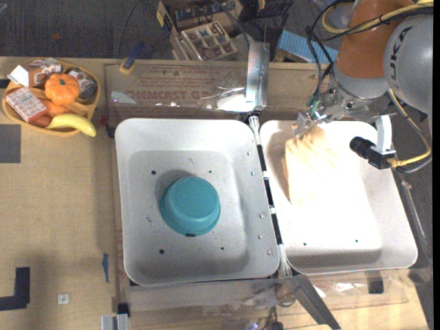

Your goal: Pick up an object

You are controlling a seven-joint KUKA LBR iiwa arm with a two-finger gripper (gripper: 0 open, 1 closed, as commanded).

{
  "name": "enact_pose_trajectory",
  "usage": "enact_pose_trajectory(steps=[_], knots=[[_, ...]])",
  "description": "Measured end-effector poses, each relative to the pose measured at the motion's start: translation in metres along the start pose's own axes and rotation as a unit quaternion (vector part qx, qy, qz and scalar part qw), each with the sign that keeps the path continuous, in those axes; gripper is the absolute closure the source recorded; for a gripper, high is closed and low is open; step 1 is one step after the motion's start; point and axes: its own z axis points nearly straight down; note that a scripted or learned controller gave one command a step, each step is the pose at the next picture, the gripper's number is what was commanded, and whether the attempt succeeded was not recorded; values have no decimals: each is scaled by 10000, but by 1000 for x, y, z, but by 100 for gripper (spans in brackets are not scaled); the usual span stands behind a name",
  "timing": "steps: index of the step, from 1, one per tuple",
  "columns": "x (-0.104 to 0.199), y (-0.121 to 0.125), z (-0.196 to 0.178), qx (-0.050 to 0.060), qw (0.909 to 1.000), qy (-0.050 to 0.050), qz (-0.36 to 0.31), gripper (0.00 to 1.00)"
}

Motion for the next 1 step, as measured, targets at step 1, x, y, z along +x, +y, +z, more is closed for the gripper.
enact_pose_trajectory(steps=[1], knots=[[-2,0,-11,-21,10000,-16,9,100]])
